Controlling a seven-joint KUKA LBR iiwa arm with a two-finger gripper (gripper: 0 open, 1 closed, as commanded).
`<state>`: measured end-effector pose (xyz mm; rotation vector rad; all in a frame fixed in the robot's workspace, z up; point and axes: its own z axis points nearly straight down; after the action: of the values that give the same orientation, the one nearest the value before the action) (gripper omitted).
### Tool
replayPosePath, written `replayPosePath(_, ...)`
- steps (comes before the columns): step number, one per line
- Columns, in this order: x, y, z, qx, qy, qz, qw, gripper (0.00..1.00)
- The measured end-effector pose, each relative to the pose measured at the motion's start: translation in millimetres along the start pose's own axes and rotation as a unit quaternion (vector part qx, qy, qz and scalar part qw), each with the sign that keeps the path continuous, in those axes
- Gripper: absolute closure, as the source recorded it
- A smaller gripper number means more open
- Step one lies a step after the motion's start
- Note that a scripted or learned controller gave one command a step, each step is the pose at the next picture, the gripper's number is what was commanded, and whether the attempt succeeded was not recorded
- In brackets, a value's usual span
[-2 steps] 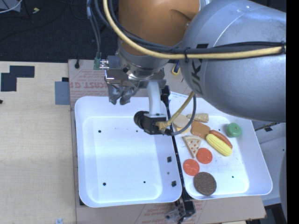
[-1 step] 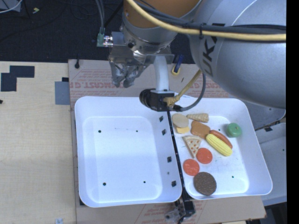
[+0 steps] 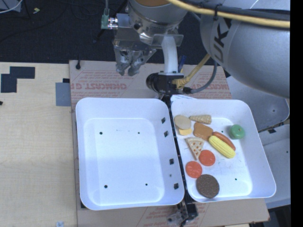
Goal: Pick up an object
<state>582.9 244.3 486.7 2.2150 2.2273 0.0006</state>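
Observation:
My gripper [image 3: 130, 66] hangs high above the far edge of the left bin [image 3: 90, 141], fingers close together and pointing down, with nothing between them. The right bin [image 3: 258, 174] holds several toy foods: a round beige bun [image 3: 182, 122], a tan wedge [image 3: 200, 119], an orange-brown piece [image 3: 202, 131], a hot dog with yellow corn [image 3: 222, 144], a green round piece [image 3: 237, 131], a pizza slice [image 3: 194, 147], two red discs [image 3: 207, 158] [image 3: 193, 169] and a dark brown cookie [image 3: 208, 186].
The two bins meet along a black hinged divider [image 3: 171, 145]. They rest on a cardboard sheet [image 3: 99, 82] over a wooden bench [image 3: 33, 141]. The grey arm [image 3: 246, 37] and its cables fill the upper right.

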Motion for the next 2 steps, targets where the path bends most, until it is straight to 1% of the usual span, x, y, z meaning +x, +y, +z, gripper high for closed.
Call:
replayPosePath(1,0.0,9.5,-38.8,0.0,0.0,-0.001,1.0,1.0)
replayPosePath(2,-4.8,-16.5,-51.2,0.003,-0.001,0.001,1.0,1.0)
